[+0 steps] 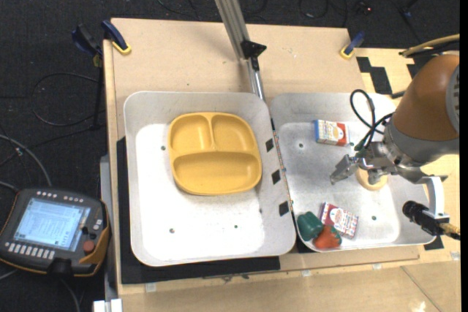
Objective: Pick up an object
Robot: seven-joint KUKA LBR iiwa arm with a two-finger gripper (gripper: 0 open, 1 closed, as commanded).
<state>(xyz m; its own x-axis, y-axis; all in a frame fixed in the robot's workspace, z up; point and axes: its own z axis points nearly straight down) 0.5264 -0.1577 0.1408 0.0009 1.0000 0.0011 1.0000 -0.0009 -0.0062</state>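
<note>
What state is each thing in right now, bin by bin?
Yellow divided plate: flat, upright, in the left bin.
Small carton: lying flat, upper part of the right bin.
Second carton: lying flat near the front edge.
Red and green item: resting in the front corner, touching that carton.
Tool: low over the right bin, holding nothing visible.

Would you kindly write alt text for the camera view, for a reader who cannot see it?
A grey arm's gripper hangs over the right bin, which holds two small cartons and a red and green toy. The left bin holds a yellow divided plate.
</note>
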